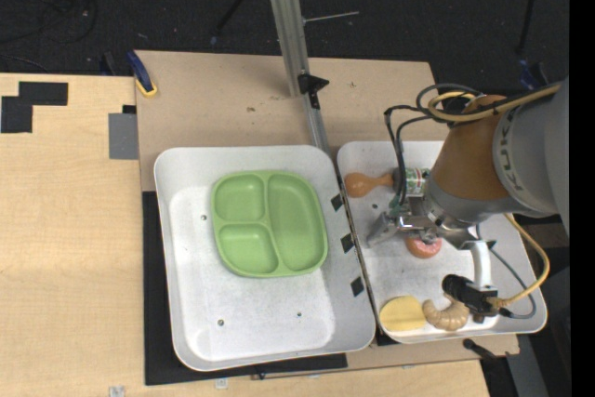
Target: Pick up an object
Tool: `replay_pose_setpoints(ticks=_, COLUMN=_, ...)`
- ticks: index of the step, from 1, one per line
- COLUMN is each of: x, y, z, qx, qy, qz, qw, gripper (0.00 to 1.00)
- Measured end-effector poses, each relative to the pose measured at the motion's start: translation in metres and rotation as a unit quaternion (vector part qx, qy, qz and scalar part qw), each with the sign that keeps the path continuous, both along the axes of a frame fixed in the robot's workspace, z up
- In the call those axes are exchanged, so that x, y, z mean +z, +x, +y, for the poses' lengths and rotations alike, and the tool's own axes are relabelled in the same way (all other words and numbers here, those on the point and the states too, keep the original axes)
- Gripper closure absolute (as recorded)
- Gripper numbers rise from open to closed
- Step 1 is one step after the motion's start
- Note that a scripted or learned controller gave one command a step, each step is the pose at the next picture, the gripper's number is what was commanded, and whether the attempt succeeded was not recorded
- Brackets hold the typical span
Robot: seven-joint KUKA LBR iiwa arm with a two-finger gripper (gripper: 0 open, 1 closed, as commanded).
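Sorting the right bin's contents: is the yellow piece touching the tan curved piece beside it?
Touching. The camera view shows the yellow piece and the tan curved piece edge to edge, no white bin floor between them.

The arm (521, 153) reaches in from the right, its grey body ending in an orange band (465, 158) above the wrist. The wrist points down and leftward, with black and yellow cables looped over and beside it. The pincer (402, 223) hangs low beneath the wrist, a metal finger (379, 231) jutting left; how its fingers stand cannot be made out.
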State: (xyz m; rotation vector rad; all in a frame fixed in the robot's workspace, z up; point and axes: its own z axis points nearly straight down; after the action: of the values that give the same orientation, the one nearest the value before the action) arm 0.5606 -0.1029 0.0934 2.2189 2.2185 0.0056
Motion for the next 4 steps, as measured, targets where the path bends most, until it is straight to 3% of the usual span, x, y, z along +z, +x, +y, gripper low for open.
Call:
replay_pose_setpoints(ticks=1, x=0.014, y=0.002, z=-0.008, qx=-0.003, qy=-0.0079, qz=-0.007, qw=0.9999, gripper=1.0)
replay_pose_setpoints(ticks=2, x=0.057, y=0.008, z=-0.01, qx=-0.001, qy=0.0003, qz=0.003, qw=1.0, gripper=1.0)
replay_pose_setpoints(ticks=4, x=0.174, y=0.005, z=-0.017, qx=0.0, qy=-0.0005, qz=0.001, qw=1.0, gripper=1.0)
